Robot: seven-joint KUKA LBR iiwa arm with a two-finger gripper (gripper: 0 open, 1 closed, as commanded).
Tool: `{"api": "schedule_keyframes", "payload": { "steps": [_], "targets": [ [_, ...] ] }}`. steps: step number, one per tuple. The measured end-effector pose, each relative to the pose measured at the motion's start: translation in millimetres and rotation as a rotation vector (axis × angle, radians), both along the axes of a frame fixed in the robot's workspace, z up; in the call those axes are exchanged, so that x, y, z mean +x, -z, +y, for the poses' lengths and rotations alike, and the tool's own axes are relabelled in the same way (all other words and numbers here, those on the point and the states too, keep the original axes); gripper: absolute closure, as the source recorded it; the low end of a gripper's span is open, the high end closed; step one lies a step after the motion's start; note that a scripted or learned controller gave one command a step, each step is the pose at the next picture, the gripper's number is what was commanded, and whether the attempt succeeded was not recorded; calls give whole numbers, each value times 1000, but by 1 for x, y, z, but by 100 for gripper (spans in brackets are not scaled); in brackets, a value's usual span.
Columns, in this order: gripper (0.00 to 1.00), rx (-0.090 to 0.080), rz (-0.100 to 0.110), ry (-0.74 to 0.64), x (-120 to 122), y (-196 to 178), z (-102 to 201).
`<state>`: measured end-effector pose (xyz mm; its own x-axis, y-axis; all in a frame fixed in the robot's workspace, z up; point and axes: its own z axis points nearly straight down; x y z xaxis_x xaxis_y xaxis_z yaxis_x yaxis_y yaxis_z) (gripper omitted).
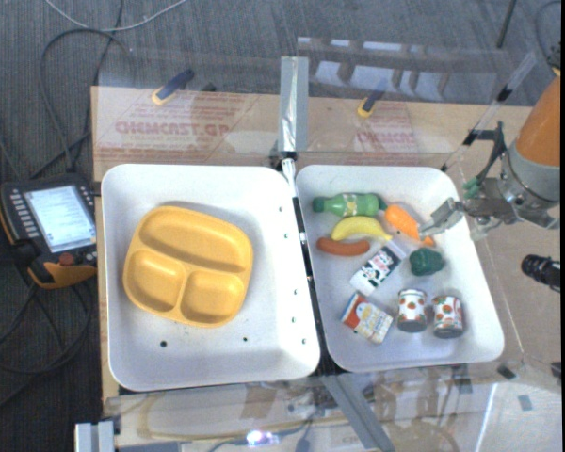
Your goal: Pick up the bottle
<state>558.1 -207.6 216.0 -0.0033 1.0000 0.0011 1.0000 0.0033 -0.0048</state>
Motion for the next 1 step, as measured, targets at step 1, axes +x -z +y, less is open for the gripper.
{"api": "schedule_keyframes", "payload": {
  "steps": [1],
  "targets": [
    [0,0,0,0,0,0,0]
  ]
}}
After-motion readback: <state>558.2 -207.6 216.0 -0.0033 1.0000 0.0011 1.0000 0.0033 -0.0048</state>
